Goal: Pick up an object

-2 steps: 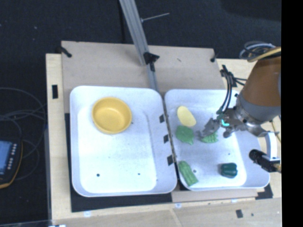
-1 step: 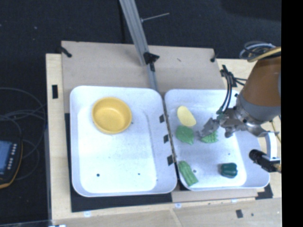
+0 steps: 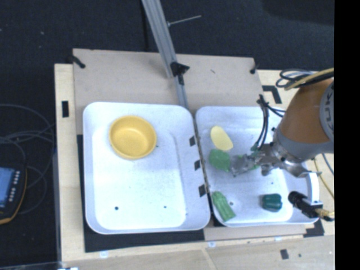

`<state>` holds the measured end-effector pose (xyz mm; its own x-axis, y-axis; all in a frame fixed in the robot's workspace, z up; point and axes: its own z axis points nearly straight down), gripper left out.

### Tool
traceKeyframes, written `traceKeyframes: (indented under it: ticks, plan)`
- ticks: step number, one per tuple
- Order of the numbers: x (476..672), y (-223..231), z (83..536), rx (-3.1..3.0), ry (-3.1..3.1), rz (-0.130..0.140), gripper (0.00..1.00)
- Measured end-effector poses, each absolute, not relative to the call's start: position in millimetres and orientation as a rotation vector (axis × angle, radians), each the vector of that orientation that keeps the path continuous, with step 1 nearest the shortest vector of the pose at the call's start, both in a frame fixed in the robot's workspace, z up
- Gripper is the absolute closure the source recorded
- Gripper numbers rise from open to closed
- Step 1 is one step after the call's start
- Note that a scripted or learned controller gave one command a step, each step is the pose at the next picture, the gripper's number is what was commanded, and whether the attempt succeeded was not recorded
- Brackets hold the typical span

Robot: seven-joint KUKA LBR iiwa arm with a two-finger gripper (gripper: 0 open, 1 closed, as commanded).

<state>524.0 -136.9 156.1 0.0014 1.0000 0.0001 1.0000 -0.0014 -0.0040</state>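
Tan bench (image 3: 135, 75) on dark floor, w/ two white bins. Left bin (image 3: 135, 207) has a yellow bowl (image 3: 133, 136). Right bin (image 3: 247, 122) has a yellow piece (image 3: 221, 138), green lump (image 3: 220, 160), green block (image 3: 223, 205), dark green cup (image 3: 271, 202). Gripper (image 3: 239, 166) just beside green lump; grip state can't tell.

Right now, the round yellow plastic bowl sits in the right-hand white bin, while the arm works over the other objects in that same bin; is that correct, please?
Not quite: the round yellow plastic bowl sits in the left-hand white bin, as the camera view shows. The arm does work over the right-hand white bin, among the other objects there.
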Motion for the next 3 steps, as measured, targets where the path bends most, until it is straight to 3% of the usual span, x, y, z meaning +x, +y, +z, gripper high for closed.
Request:
traceKeyframes:
  ticks: [1, 2, 3]
  plan:
    - [522.8, -137.2, 103.9, -2.22, -2.219, 0.004, 0.0]
    - [524.5, -137.6, 116.6, -2.224, -2.22, -0.003, 1.0]
    - [527.7, -141.6, 179.0, -2.226, -2.225, -0.006, 1.0]
